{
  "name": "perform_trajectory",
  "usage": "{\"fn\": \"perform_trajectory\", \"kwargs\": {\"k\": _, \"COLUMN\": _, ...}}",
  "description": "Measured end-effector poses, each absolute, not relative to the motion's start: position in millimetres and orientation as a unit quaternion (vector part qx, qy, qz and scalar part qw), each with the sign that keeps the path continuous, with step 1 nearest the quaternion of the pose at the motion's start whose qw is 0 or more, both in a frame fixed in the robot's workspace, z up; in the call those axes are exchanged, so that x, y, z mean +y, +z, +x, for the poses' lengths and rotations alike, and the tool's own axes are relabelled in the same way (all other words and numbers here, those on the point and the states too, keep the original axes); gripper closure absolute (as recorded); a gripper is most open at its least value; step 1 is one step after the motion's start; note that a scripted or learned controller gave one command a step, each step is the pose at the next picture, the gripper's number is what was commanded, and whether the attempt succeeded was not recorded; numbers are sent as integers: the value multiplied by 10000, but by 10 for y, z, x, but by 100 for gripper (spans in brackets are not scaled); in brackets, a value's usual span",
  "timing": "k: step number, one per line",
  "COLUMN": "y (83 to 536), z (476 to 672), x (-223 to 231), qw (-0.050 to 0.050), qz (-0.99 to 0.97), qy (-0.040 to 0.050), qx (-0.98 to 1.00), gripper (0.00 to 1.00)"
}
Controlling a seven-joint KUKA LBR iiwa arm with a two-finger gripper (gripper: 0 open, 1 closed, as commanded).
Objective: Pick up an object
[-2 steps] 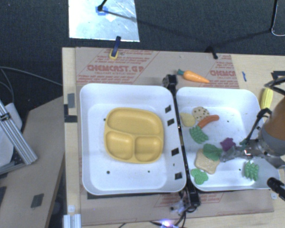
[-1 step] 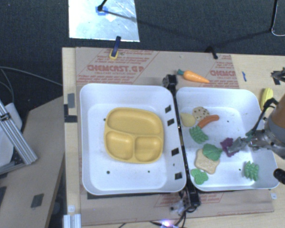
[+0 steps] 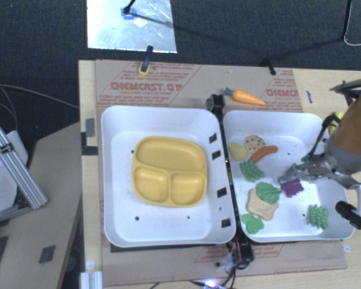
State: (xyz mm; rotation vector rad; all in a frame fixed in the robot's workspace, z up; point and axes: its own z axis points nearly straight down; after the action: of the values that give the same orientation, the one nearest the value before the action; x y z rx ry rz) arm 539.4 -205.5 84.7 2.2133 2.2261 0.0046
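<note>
The right bin (image 3: 301,131) holds several toy foods. Among them are a cookie (image 3: 253,142), a pale yellow piece (image 3: 237,152), a red sausage (image 3: 263,153), a green leafy piece (image 3: 250,171), a green leaf (image 3: 268,192) lying on a slice of toast (image 3: 262,208), and purple grapes (image 3: 293,188). More green pieces lie at the front of the bin (image 3: 252,223) and at its front right (image 3: 317,215). My gripper (image 3: 289,176) reaches in from the right and hangs low just above the grapes, at their left edge. Nothing is visibly held.
The left bin (image 3: 117,131) holds a yellow divided plate (image 3: 169,170). A toy carrot (image 3: 245,97) lies on the cardboard behind the right bin. The grey and orange arm (image 3: 349,140) covers the right bin's right side. A black divider (image 3: 222,161) runs between the bins.
</note>
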Motion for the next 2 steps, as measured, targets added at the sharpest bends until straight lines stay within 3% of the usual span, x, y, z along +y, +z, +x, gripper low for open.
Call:
{"fn": "perform_trajectory", "kwargs": {"k": 1, "y": 838, "z": 4838, "x": -2070, "qw": -14, "qz": 7078, "qy": -9, "qx": 7065, "gripper": 0}}
{"fn": "perform_trajectory", "kwargs": {"k": 2, "y": 953, "z": 4877, "x": -2067, "qw": 21, "qz": 7067, "qy": 10, "qx": 7075, "gripper": 100}}
